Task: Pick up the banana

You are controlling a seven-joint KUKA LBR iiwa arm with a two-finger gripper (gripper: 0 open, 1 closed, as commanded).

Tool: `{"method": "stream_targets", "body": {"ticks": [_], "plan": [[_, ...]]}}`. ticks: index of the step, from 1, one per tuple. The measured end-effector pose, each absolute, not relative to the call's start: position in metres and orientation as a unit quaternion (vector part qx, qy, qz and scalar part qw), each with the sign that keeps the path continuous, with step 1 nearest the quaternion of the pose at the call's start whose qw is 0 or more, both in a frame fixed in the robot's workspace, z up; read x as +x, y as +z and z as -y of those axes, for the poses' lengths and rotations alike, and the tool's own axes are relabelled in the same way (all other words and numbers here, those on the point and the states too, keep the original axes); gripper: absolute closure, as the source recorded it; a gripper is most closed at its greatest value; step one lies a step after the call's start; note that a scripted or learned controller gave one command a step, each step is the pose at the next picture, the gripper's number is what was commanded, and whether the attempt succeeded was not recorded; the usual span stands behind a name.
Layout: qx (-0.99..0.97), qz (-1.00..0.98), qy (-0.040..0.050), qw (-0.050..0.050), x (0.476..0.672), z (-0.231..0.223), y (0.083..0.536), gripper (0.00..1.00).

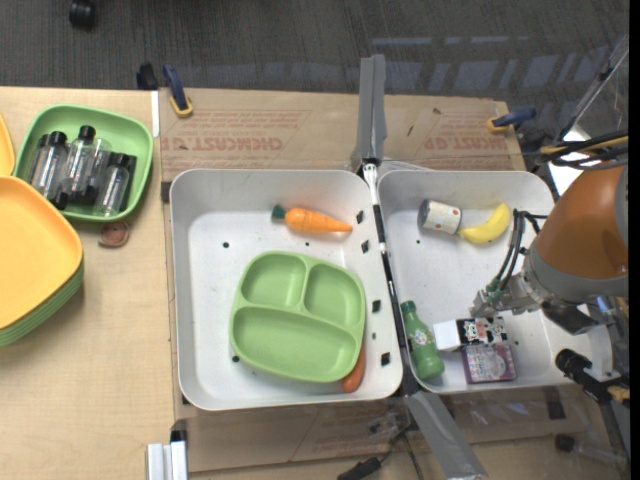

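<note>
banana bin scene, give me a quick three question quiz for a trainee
1. True or false: the curved yellow banana lies in the right white bin.
2. Which object lies right beside the banana? A) small white can B) green bottle C) orange toy carrot
3. Fill in: the green divided plate sits in the ____ bin.

Key: 1 true. 2 A. 3 left; the carrot lies there too, behind the plate, while the bottle stands at the right bin's front left corner.
</note>
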State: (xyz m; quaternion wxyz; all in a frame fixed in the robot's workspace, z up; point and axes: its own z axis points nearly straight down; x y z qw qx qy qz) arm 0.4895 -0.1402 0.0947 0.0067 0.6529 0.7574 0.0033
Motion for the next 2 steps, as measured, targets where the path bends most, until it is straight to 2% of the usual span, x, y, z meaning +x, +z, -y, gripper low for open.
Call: {"method": "stream_targets", "body": {"ticks": [1, 2], "plan": [[0.703, -0.711, -0.0013, -0.001, 0.553, 0.148, 0.091, 1.00], [0.686, -0.728, -0.0007, -0.001, 0.499, 0.129, 0.091, 1.00]]}}
